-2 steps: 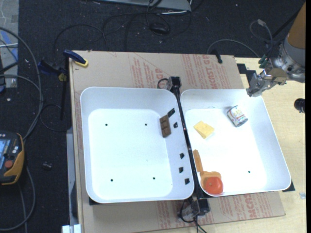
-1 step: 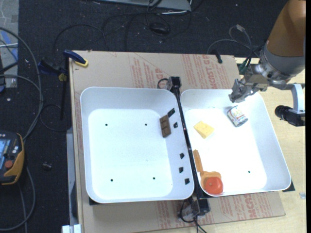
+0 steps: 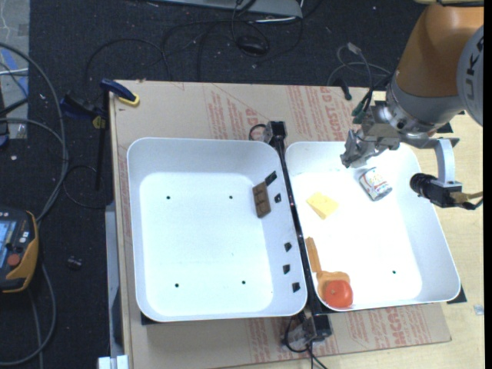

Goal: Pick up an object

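- Whether the jaws of the grey two-finger gripper (image 3: 360,154) were spread or pressed together could not be told; nothing showed between them, and it hung over the right bin's far edge, just beside the small can.
- By my judgement the step in hand was the approach, with no object yet lifted; the next move would call for shifting toward the can and descending squarely over it, since a round can lying tilted could roll off a poor pinch.
- Larger of the carriers, the two shallow white plastic bins sat side by side on the brown cardboard-covered bench (image 3: 192,106).
- Left white bin (image 3: 154,167) held one dark brown rectangular block (image 3: 262,201), close to its right wall.
- Right white bin (image 3: 430,229) held four things: a small white-and-red labelled can (image 3: 375,183) near the far edge, a yellow wedge-shaped block (image 3: 323,204) left of its middle, an orange stick-like piece (image 3: 315,258) along the left wall, and a red round ball-like object (image 3: 337,292) in the near left corner, touching the orange piece.
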### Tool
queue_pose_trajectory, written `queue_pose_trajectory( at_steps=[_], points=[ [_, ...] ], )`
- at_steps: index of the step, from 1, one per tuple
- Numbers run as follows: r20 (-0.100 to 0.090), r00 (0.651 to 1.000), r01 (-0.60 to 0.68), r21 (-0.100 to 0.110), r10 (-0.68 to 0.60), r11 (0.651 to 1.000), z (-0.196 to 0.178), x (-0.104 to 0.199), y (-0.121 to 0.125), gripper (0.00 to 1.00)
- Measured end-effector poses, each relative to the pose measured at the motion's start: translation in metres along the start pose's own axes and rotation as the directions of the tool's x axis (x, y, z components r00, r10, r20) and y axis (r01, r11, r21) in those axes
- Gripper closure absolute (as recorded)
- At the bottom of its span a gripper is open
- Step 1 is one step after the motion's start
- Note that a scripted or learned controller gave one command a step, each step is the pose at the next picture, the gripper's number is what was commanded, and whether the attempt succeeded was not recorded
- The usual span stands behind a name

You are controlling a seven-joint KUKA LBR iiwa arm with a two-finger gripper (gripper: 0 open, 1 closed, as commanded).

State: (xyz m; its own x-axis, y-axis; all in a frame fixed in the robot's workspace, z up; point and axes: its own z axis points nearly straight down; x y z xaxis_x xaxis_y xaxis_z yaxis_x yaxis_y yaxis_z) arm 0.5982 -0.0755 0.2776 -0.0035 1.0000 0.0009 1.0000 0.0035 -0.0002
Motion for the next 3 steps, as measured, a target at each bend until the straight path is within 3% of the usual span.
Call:
queue_pose_trajectory(
  at_steps=[2, 3],
  points=[
    [0.000, 1.000, 0.001, 0.001, -0.001, 1.000, 0.014, 0.095, -0.024, 1.00],
    [0.000, 1.000, 0.001, 0.001, -0.001, 1.000, 0.020, 0.142, -0.050, 1.00]
  ],
)
